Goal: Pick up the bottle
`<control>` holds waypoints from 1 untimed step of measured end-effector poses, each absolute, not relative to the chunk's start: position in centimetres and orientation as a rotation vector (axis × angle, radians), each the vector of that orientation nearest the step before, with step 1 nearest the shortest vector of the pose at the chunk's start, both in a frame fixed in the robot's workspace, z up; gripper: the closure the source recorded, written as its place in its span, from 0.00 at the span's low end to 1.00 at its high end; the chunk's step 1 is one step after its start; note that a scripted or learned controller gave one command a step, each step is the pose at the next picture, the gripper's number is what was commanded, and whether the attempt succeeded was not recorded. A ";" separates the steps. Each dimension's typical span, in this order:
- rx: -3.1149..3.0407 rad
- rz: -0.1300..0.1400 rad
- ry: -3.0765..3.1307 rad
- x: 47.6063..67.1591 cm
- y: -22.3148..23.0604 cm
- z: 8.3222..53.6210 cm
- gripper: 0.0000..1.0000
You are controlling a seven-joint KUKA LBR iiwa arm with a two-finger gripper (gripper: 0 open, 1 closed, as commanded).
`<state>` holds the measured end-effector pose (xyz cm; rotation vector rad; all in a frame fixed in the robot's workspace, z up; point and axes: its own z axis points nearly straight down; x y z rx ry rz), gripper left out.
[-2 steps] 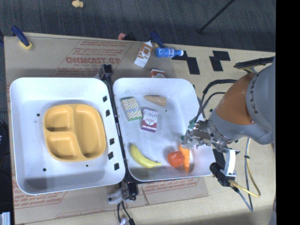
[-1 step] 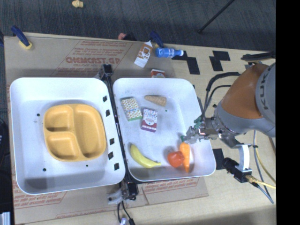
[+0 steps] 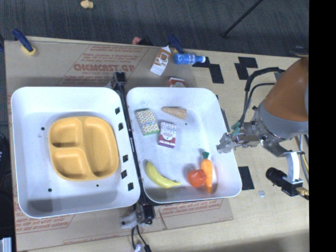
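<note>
Bottle, blue with a white end, lies on its side on the desk just beyond the far rim of the right bin, outside both bins, long axis running left to right. Beside it sits a small carton. End effector hangs over the right bin's right edge, well apart from the bottle, which lies up and leftward of it; whether it is open or closed I cannot tell.

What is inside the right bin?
In the right bin: two small packets, bread, banana, tomato, carrot. Nothing looks covered.
</note>
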<state>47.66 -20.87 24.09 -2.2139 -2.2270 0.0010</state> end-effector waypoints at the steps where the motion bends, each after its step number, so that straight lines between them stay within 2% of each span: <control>1: -2.380 0.003 -2.043 47.6 -21.0 19.0 1.00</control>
